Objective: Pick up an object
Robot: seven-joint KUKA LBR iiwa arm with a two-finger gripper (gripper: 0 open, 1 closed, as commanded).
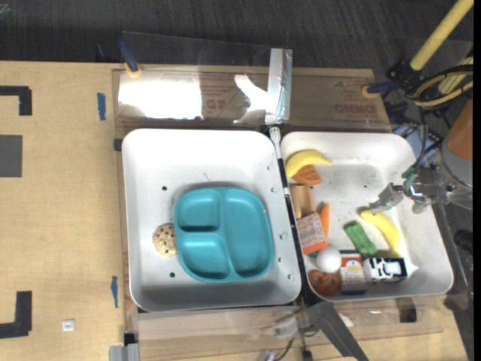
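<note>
Camera view: right bin (432, 273), holding mixed items. Gripper (385, 200) hangs just above banana (385, 229), fingers spread, holding nothing. Green bar (359, 237) lies touching banana's left side. Advice: descend straight, straddle banana across its width, avoid pinching green bar too.

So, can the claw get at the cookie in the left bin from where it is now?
Probably yes. The claw hangs over the right bin, and the cookie lies bare beside the teal tray, nothing on it. The tray is close, so the grasp is tight.
</note>
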